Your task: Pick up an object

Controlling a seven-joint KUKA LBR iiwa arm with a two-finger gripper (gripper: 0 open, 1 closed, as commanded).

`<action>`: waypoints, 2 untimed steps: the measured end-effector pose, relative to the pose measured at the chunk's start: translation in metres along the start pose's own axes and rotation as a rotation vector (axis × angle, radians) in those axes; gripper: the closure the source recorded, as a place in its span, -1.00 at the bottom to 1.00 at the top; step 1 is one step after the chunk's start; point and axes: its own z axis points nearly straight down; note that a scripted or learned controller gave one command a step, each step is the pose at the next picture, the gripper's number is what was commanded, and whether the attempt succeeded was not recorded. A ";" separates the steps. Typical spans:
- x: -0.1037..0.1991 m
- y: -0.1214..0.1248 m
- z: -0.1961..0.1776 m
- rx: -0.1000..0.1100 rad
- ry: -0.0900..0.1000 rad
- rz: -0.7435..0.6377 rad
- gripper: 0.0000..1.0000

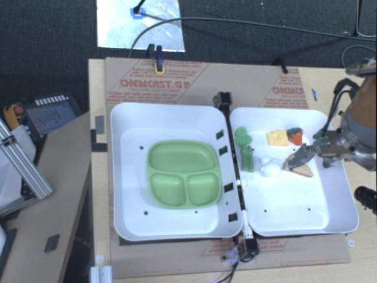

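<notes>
Tool low over the right bin's toys

The tool [296,158] reaches into the right bin [294,217], just above a tan wedge [303,170]; whether it grips anything, I cannot tell.

arm [360,122] cut off at right edge

Even, bright overhead light, glare on the foil sheet [140,15] at eleven o'clock, white bins [177,114] slightly washed out, mild softness throughout.
</notes>
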 end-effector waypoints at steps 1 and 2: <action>0.000 0.001 -0.004 -0.009 -0.001 -0.002 -1.00; -0.007 0.003 0.056 -0.003 0.000 0.000 -1.00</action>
